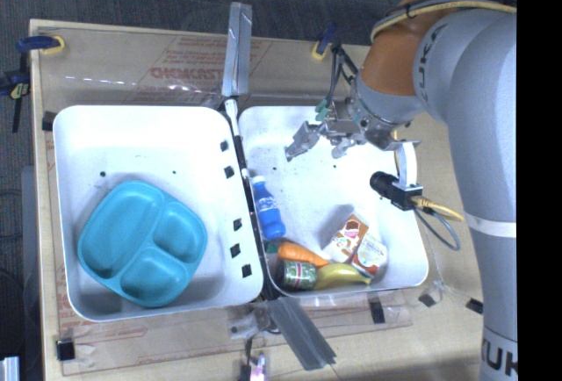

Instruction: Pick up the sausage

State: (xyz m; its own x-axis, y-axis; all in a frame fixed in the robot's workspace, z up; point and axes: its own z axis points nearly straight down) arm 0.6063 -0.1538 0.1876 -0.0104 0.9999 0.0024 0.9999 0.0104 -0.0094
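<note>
Fingers point(299, 145) wide, empty; my gripper point(318, 147) over right bin point(303, 186).
Sausage not made out; likely soft, slick, so grip mid-length.

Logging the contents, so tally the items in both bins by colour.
Blue: 2, plate and bottle
Orange: 1, carrot
Yellow: 1, banana
Green: 1, can
White and brown: 1, packet
Total: 6
</note>
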